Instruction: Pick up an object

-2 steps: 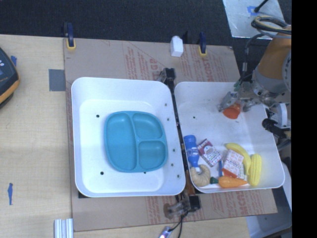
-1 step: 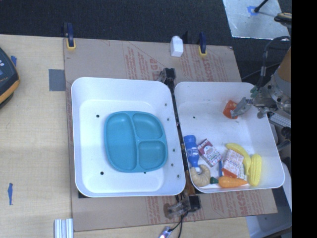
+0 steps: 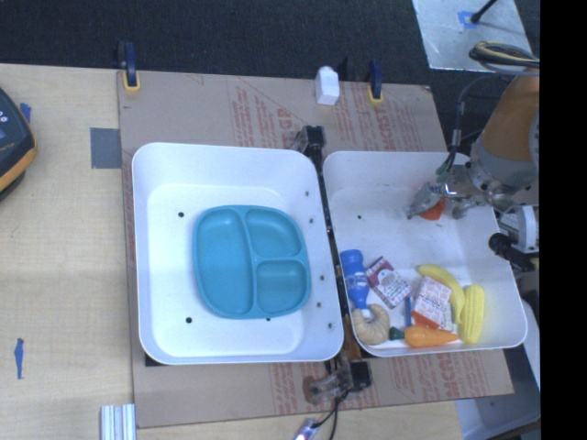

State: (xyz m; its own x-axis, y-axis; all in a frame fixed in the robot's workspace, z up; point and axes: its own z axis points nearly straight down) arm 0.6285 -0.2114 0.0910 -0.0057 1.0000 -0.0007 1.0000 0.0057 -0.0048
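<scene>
My gripper (image 3: 440, 204) hangs over the far part of the right bin (image 3: 385, 177), with the arm coming in from the right. A small orange-red item (image 3: 431, 213) shows right at the gripper's tip; I cannot see whether it is held or lying on the bin floor. Along the bin's near side lies a pile: a blue bottle (image 3: 351, 278), red and white packets (image 3: 391, 285), a yellow banana (image 3: 441, 277), a corn cob (image 3: 473, 312), an orange carrot (image 3: 429, 337) and a beige ring-shaped piece (image 3: 371, 324).
The left bin (image 3: 156, 246) holds a blue divided plate (image 3: 252, 261). A white block (image 3: 326, 85) and blue clamps (image 3: 374, 79) sit at the bench's far edge. A black and yellow device (image 3: 11, 140) lies at the far left.
</scene>
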